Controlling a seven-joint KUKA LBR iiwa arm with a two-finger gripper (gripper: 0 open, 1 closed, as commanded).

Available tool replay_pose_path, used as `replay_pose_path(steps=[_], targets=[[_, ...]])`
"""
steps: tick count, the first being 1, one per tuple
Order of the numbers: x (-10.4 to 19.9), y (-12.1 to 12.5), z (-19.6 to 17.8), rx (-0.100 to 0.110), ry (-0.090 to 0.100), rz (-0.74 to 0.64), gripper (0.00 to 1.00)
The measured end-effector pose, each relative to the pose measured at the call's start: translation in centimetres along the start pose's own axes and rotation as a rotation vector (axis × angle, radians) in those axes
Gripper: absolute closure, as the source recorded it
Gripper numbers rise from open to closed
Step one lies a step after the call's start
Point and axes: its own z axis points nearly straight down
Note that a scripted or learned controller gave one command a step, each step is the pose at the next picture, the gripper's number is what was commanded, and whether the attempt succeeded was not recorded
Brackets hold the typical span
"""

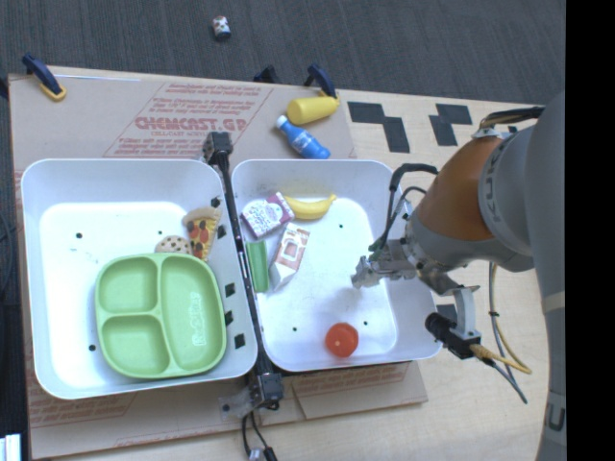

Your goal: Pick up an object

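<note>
**Gripper low at the right edge of the right bin**

The gripper (368, 273) is inside the right bin (380, 182), near its right edge, and the grey arm (480, 200) comes in from that side. If the tool is spread or pressed together, I cannot tell; nothing shows in its grasp.

A red ball (341, 339) lies by the near edge of this bin, close to the gripper but apart from it. A banana (309, 206), a purple packet (264, 216), a red-and-white packet (291, 251) and a green stick (257, 263) lie toward the far left corner and left edge.

In the left bin (58, 185) a green divided plate (159, 315) fills the near part, with a pizza slice (201, 231) and a cookie (173, 245) beside its far edge.
</note>
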Motion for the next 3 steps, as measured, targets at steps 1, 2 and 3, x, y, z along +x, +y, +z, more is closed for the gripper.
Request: replay_pose_path(steps=[1, 2, 3], targets=[[3.9, -2.1, -7.4, -0.004, 0.0, 0.004, 1.0], [4.7, -4.2, -9.8, -0.002, 0.0, 0.006, 1.0], [9.9, 2.7, -10.7, -0.004, 0.0, 0.004, 1.0]])
